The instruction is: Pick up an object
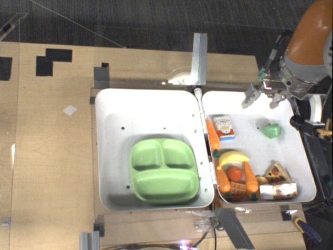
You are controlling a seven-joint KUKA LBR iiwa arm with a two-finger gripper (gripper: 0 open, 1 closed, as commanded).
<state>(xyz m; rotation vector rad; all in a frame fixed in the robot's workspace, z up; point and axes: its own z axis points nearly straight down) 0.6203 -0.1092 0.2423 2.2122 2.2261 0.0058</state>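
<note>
Two bins (156, 100), one green tray (164, 169)

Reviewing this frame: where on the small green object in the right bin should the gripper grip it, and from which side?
Probably straight down from above, fingers closing across the green object's narrow middle. It lies alone on the right bin's floor, nothing touching it, and the open gripper hovers just beyond it.

fixed overhead camera, slanted down, both white bins (104, 139) in frame
</note>
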